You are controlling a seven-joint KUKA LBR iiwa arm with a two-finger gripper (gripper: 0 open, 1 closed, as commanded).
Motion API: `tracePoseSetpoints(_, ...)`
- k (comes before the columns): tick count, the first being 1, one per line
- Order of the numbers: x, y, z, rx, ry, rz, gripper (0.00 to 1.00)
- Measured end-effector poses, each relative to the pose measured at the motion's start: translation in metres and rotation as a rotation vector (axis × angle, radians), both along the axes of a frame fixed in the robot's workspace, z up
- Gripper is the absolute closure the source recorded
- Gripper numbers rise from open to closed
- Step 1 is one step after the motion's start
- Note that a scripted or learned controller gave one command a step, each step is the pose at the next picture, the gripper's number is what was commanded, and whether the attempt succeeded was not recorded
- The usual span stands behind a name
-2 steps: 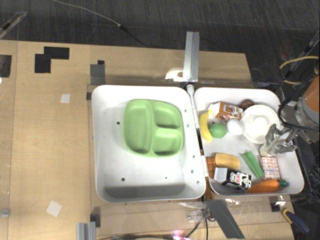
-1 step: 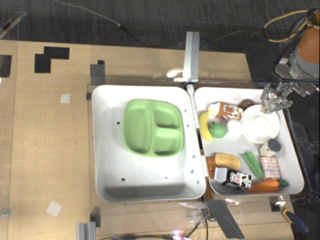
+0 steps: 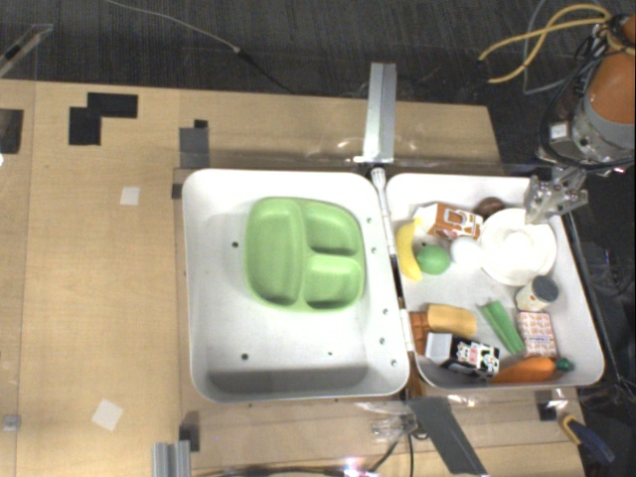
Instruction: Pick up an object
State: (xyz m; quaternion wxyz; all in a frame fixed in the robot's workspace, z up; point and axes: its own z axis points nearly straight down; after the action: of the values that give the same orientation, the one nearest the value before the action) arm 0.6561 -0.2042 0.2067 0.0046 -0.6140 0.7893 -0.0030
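Note:
My gripper hangs over the far right corner of the right bin, beside a white bowl. Nothing shows held in it. The right bin holds several objects. A banana lies by the left wall, with a green ball and an orange-and-white carton close to it. Toward the front lie a tan block, a green stick-shaped item, a carrot and a black-and-white box.
In the left bin a green divided plate lies alone. A metal post stands behind the wall between the bins. A pink patterned box and a small round grey item sit near the right wall.

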Motion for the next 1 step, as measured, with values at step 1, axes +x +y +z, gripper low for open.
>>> tracePoseSetpoints(1, 0.0151, -0.0003, 0.0124, -0.001, -0.001, 0.039, 1.00)
